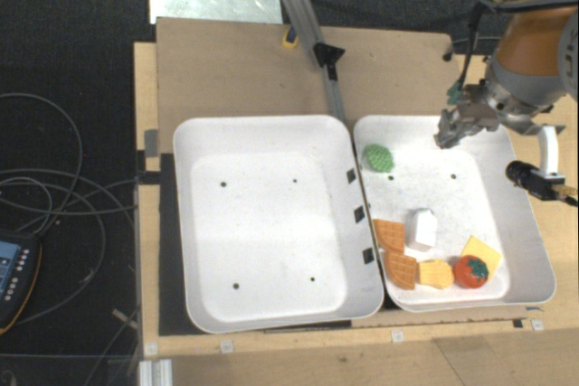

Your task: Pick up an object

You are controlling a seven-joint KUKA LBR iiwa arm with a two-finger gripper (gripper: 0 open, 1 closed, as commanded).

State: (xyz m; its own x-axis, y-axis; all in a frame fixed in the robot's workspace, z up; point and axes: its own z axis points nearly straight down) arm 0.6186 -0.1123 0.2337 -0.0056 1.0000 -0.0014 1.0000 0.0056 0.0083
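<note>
- The left bin (pixel 271 221) is the broadest thing on the bench.
- The right bin (pixel 516 221) holds every object, clustered toward its near side.
- The gripper (pixel 450 133) hangs over the right bin's far edge, nothing between its fingers; I cannot tell whether they are parted or closed.
- White block (pixel 422 228), orange waffle pieces (pixel 395 250), red tomato (pixel 470 271), green ball (pixel 378 158).

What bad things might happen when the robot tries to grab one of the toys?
The gripper hangs over the far end of the right bin, apart from every toy, so closing there would likely catch nothing. The white block, orange waffles, yellow wedge and red tomato sit crowded together; fingers may bump neighbours. The green ball lies near the rim and might roll away.
</note>
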